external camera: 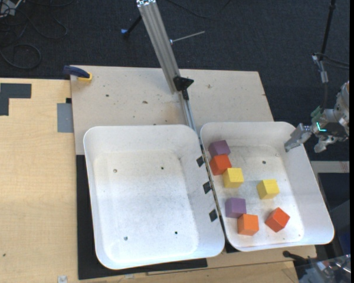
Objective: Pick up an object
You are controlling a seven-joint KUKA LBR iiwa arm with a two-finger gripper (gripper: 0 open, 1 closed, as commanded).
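A: Working outward from the near edge of the right-hand shallow white plastic bin (318, 214), what is there to take?

B: Closest to that edge sit a small orange cube (248, 224) and a red-orange cube (277, 219), with a purple cube (235, 206) just behind the orange one. Further in lie two yellow cubes (233, 177) (268, 188), then another red-orange cube (220, 164) touching a purple one (219, 148) hard by the bin's left wall.

A: And the pincer (310, 135)?

B: It hangs at the bin's far right rim, off to the side of every cube and holding nothing. Whether it is spread or drawn together I cannot tell; it is too small and blurred.

A: What might spoil the pick?

B: In my judgement, crowding. The cubes by the left wall touch, so a descent there could shove one aside or pinch two at once. The near pair lie close to the bin's rim, where a finger might catch the wall. The yellow cube nearer the bin's right side stands apart from the rest and is the nearest to the pincer, so it looks the safest target.

A: The left white bin (106, 158) on the pale wooden table (224, 93)?

B: Not involved.
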